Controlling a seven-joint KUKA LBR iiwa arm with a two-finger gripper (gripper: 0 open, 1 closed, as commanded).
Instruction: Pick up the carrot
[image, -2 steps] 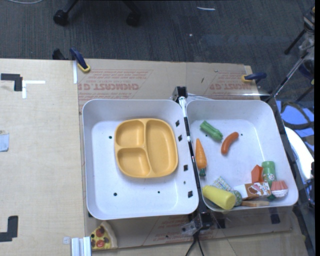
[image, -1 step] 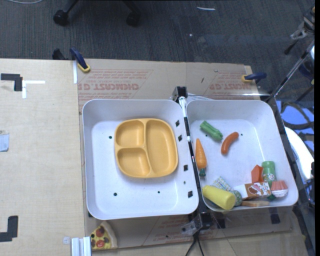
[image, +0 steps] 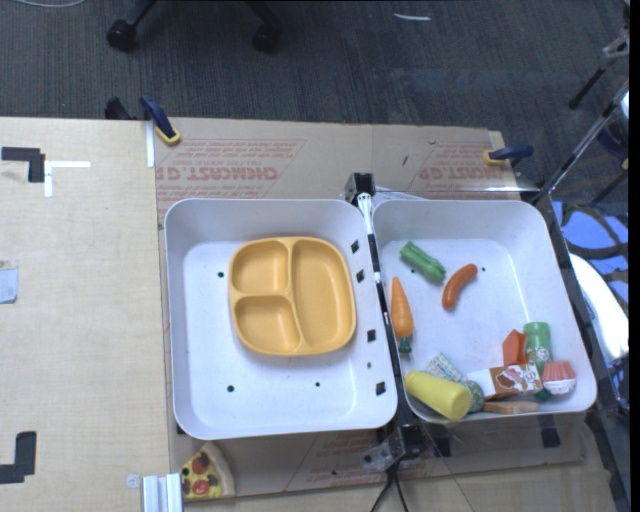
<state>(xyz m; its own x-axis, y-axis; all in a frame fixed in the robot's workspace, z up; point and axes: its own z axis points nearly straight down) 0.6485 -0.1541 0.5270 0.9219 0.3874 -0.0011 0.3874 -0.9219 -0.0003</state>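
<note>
The carrot (image: 401, 310) lies in the right bin (image: 520, 222) along its left wall, tip up, between a green vegetable (image: 422, 261) and a yellow block (image: 438, 393). A sausage (image: 459, 285) lies near. Whether the claw is open or closed cannot be told

Red print on the cardboard sheet (image: 300, 160) under the bins reads, upside down, roughly "CHEMCAST GP"; smaller lines beneath illegible. Print on the small carton (image: 517, 379) unreadable.
</note>
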